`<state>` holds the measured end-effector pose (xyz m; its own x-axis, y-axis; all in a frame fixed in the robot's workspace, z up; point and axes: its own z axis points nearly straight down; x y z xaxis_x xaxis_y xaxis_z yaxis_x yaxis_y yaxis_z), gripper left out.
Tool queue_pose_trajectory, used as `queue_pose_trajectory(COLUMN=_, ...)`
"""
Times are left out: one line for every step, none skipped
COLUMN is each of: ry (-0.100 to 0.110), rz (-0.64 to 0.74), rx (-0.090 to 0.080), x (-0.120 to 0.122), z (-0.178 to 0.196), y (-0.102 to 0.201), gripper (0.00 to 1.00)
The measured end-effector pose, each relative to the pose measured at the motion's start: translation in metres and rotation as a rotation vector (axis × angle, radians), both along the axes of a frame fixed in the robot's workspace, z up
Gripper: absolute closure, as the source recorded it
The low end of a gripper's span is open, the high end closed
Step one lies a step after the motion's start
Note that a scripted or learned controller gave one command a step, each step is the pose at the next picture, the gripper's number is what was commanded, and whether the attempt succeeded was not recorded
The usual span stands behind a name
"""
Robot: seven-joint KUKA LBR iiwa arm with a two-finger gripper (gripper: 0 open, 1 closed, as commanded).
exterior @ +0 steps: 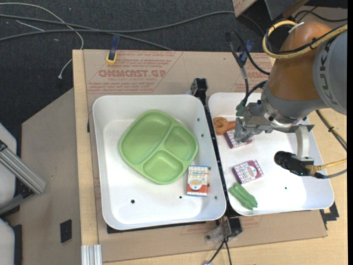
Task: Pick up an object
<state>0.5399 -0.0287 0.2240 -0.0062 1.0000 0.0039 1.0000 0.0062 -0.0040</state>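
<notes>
The gripper (242,130) hung over a small purple-edged card (236,139) near the right bin's (287,200) left wall, how it was set I could not tell, and that card looked light, flat and thin, best pinched across its short edges.

A light green divided plate (158,146) is lying in the white left bin (110,203); purple-and-white packets (247,171), a green pod (243,196) and an orange piece (221,125) are showing in the white right bin (298,203).
</notes>
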Motion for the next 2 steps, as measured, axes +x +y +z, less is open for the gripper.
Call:
queue_pose_trajectory(ry=0.0, rz=-0.001, rx=-0.001, x=-0.004, z=-0.007, y=0.055, gripper=1.0)
queue_pose_trajectory(ry=0.001, rz=-0.001, rx=-0.001, x=-0.025, z=-0.01, y=0.103, gripper=1.0)
